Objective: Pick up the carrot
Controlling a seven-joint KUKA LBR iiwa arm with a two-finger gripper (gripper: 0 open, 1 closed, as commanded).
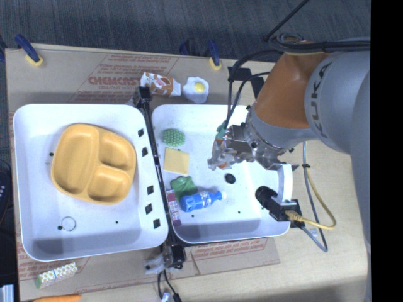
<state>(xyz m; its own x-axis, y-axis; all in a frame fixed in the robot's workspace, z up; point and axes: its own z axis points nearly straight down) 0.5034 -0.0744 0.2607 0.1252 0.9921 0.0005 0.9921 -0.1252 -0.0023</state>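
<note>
At the lower left edge of the frame, outside both bins, lies a thin orange sliver (60, 297), cut off by the edge. It is the one thing coloured like the carrot, though too little of it shows to be sure. Just above it a small patterned packet (56, 274) rests on the printed cardboard (227, 250) under the bins.

There are two white bins. The left bin (25, 219) holds one glossy yellow plate (94, 162), rounded and split into three compartments, and a small clear ring (67, 223) near its lower left corner.

The right bin (208, 230) holds five loose things:
- one blue bottle (200, 200) lying on its side
- one crumpled green lump (182, 184), touching the bottle's upper left
- one flat pale-yellow square slice (176, 160)
- one knobbly green round piece (174, 136), above the slice
- one small black dot (230, 179), to the right of the others

The gripper (223, 153) hangs over the middle of the right bin, just above the black dot and to the right of the slice. It is well apart from the orange sliver. Its metal parts blur together, so I cannot tell whether it is spread or closed, or whether it grips anything. The grey arm (340, 99) with its orange band fills the upper right, and a yellow cable (315, 222) trails off at the lower right.

Beyond the bins, on the cardboard, stand one small brown-and-white carton (158, 83) and one white thing with a yellow centre (196, 89). A blue clamp (28, 49) sits at the upper left.
</note>
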